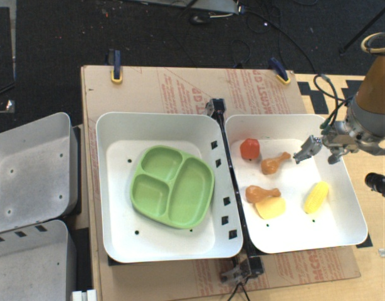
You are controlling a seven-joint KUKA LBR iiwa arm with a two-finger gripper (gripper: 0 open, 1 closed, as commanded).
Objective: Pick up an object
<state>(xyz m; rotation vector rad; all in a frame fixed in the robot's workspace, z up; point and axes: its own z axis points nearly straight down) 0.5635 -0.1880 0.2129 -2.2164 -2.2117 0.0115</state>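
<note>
I see the surface (152,83), a brown board clamped at its far edge, carrying two white bins side by side. The left bin (111,168) holds a green plate (172,186) with three compartments, lying flat near the bin's middle and slightly turned. The right bin (343,231) holds the small things I could pick from.

My arm (373,99) comes in from the right, its orange band showing above the grey wrist, and it hangs over the right bin's far right corner. The pincer (310,148) points left and down toward the bin floor; I cannot tell whether its fingers are apart or together, and I see nothing between them.

In the right bin, a yellow corn (316,197) lies toward the right side, tilted, well apart from the others. A pale yellow wedge (270,207) sits near the bin's middle front, touching an orange drumstick (261,194) that lies just behind it. A second drumstick (275,162) lies farther back, its thin end pointing toward the pincer and stopping just short of it. A red tomato (249,148) sits near the bin's far left, just beside that second drumstick.

To the left of the surface I see two more grey-white trays (29,168), one behind the other.
</note>
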